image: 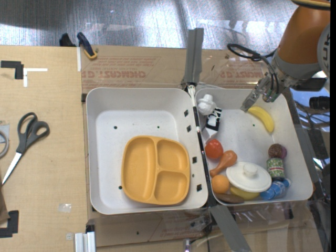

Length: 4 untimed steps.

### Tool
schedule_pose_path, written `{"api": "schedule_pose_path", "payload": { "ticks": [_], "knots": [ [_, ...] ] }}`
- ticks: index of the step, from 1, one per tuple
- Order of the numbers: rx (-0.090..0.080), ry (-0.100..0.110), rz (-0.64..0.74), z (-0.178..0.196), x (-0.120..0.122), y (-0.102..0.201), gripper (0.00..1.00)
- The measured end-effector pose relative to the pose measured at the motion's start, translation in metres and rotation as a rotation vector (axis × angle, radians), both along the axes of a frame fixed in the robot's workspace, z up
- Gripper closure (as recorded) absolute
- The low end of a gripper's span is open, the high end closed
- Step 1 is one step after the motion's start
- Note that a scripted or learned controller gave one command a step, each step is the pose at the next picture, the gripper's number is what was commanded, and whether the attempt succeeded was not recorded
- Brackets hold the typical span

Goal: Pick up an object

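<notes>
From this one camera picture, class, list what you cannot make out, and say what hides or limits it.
- Gripper: fingers too small and blurred above the banana to judge.
- Yellow pot: mostly hidden under the white lid.
- Can: label too small to read.
- Arm: cut off by the right edge.

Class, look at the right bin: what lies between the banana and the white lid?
In the camera view, only bare white bin floor lies between the banana and the white lid; nothing stands in that stretch.

Pale wooden bench (47, 193) below grey ribbed floor (131, 9) with glare.
</notes>
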<state>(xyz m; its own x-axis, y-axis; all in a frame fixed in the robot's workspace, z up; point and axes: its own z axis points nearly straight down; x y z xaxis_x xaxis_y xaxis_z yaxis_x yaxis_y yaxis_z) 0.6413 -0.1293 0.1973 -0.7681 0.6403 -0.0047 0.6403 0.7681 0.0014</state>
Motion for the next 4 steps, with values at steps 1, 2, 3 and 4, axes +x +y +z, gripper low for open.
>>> {"api": "schedule_pose_path", "payload": {
  "ticks": [1,2,3,4],
  "knots": [
    [0.001,0.001,-0.051,0.062,0.004,0.067,1.00],
    [-0.001,0.001,0.066,0.143,-0.020,-0.006,1.00],
    [-0.004,-0.002,0.455,0.194,0.001,-0.075,1.00],
    [0.001,0.003,0.430,0.146,0.008,0.001,1.00]
  ]
}}
